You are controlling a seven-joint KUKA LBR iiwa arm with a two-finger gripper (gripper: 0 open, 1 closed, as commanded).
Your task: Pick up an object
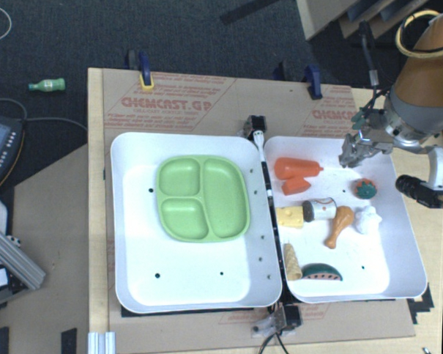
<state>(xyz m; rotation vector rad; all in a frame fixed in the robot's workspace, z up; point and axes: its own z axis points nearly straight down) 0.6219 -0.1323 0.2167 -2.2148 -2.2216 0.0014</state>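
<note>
Two white bins are seen side by side on a board-topped bench. Nearest the camera in the right bin (pixel 405 250) lie a watermelon slice (pixel 322 272) and a tan corn cob (pixel 292 262); beyond them a yellow cheese wedge (pixel 290 217), a small jar (pixel 319 210), a glossy brown drumstick (pixel 339 225) and a white lump (pixel 366 218) are scattered, then a teal ball (pixel 365 189) and two smooth orange carrots (pixel 295 174). A pale green divided plate (pixel 203 198), matt and rounded, is held in the left bin (pixel 127 234). At the far rim, the gripper (pixel 354 151) is poised above the right bin's back corner; nothing is seen between its fingers, and whether they are spread or closed cannot be told. No object is judged lifted yet: the whole pick remains to be done
</note>
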